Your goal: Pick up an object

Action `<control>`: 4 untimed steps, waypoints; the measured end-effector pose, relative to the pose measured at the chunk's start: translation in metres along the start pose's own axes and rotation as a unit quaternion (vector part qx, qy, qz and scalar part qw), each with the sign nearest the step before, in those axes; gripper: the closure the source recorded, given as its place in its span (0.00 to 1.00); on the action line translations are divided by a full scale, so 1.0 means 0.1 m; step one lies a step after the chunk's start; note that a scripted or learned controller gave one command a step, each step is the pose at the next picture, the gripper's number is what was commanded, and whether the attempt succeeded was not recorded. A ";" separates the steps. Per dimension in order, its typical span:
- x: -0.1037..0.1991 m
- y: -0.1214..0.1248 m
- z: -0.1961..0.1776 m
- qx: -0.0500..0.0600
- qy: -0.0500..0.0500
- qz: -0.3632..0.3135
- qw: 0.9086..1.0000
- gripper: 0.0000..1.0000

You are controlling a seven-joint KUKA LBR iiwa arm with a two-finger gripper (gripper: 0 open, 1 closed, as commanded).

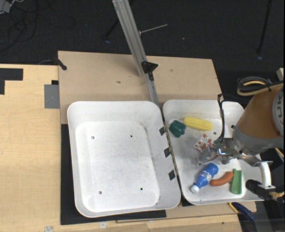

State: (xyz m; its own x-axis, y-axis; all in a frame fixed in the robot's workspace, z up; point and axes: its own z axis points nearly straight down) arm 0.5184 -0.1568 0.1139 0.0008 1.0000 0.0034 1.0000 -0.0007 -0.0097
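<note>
Hovering low in right bin (229, 111), pincer (213, 152) beside small patterned object (203, 141); finger spread impossible to tell. Nearer: blue bottle (206, 176), red sausage (222, 179), green block (236, 181). Farther: corn (198, 123), green pepper (177, 128).

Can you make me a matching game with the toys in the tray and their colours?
Things:
1. corn cob
2. bottle
3. sausage
4. tall block by the sausage

Colours:
A. blue with a white cap
B. green
C. yellow
D. orange-red

Pairs: 1-C, 2-A, 3-D, 4-B
</note>
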 end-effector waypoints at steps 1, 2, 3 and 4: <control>0.00 0.01 0.22 -0.004 -0.001 0.001 1.000 0.00; -0.01 0.00 0.12 -0.003 0.000 0.005 1.000 1.00; -0.03 -0.05 -0.49 -0.006 -0.002 0.003 1.000 1.00; -0.04 -0.05 -0.99 -0.006 -0.002 -0.001 1.000 1.00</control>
State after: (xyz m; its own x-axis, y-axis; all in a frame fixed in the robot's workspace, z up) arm 0.5145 -0.1613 0.2133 -0.0007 1.0000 -0.0007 1.0000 0.0007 0.0030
